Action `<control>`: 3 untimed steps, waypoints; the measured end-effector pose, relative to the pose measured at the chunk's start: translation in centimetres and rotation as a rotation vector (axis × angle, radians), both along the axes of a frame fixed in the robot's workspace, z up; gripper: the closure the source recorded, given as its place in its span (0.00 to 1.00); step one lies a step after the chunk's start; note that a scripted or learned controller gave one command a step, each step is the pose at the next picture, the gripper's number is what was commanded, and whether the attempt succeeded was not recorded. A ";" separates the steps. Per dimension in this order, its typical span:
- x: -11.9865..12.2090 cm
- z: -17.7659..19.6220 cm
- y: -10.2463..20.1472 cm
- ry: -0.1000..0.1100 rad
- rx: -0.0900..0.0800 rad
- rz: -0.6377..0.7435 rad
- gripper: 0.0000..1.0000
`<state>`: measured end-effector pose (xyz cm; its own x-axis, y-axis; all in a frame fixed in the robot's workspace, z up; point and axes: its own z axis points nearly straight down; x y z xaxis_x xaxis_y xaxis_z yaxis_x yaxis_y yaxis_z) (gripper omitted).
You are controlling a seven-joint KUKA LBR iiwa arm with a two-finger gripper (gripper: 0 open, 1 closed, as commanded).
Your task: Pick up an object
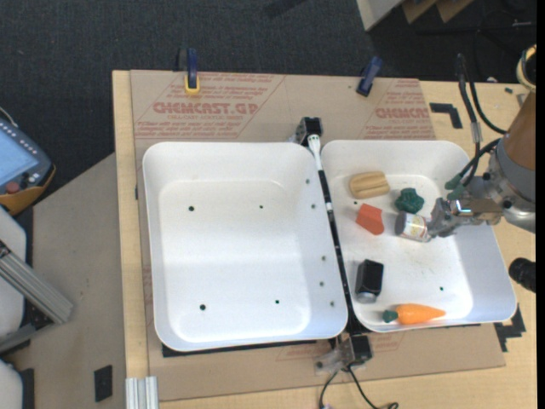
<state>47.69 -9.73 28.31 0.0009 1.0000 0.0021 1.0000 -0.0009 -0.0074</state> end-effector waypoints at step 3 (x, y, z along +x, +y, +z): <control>0.3 10.9 15.8 -0.012 0.000 0.008 1.00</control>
<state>47.97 6.08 39.17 -0.0072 1.0000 0.0015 1.0000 0.0072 0.0050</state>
